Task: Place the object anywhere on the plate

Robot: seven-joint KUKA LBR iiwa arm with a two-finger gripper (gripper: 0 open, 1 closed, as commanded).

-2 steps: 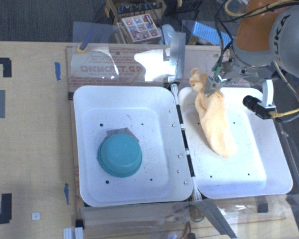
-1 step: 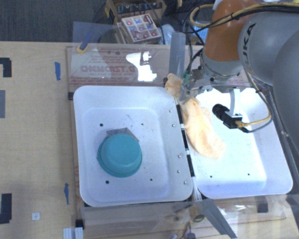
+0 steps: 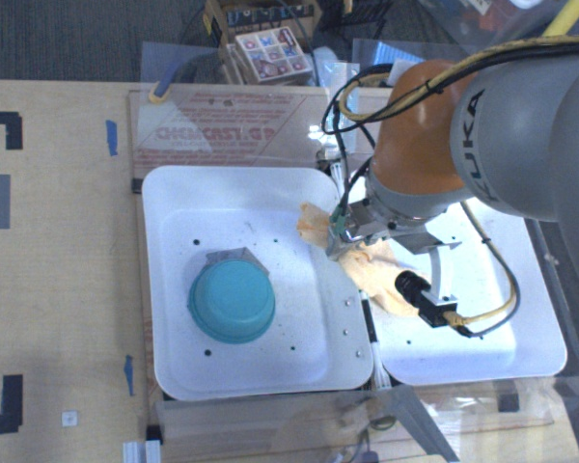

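A teal round plate (image 3: 233, 300) sits in the left bin (image 3: 174, 201), toward its front left. A pale tan, soft-looking object (image 3: 376, 270) lies over the divide between the two bins; one end of it (image 3: 314, 224) pokes into the left bin's right side. My gripper (image 3: 343, 234) hangs right over this object, below the orange-banded wrist (image 3: 420, 143). The wrist hides the contact, so whether the object is gripped cannot be seen. The plate lies well to the left of the gripper, apart from it.
The right bin (image 3: 521, 345) lies under the arm, with a black and yellow cable fitting (image 3: 425, 299) hanging over it. A grey patch (image 3: 230, 257) shows at the plate's far edge. A clear sheet (image 3: 232, 128) and boxes lie behind the bins.
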